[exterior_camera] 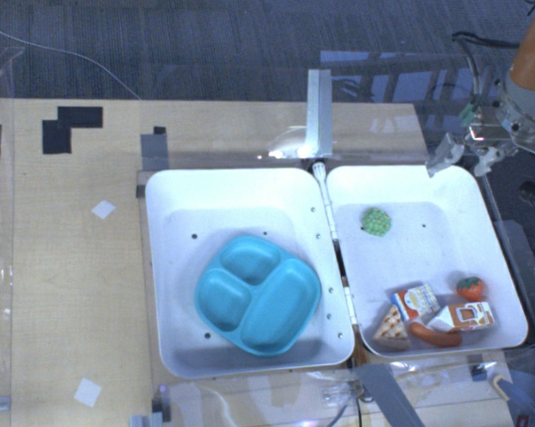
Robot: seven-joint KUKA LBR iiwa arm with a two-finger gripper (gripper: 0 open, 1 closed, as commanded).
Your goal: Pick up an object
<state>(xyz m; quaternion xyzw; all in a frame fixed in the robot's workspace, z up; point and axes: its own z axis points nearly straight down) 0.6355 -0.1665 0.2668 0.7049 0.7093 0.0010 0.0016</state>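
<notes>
1. Tabletop of pale wood carries two shallow white bins side by side, with black marks at its far left.
2. Left bin holds a blue divided plate, lying flat near its middle.
3. Right bin holds the small things: a green ball alone toward the far side, well apart from the cluster in the near right corner.
4. That cluster is a pizza slice, a small carton, a sausage, a second carton and a tomato, all touching or just beside one another.
5. Tool hangs over the far right corner of the right bin; whether it is spread or pressed together I cannot tell, and nothing shows in it.
6. Judging from this, the approach is in hand and no grasp is made yet. The next move calls for travel over a chosen thing and a straight descent; the lone green ball looks the easiest.
</notes>
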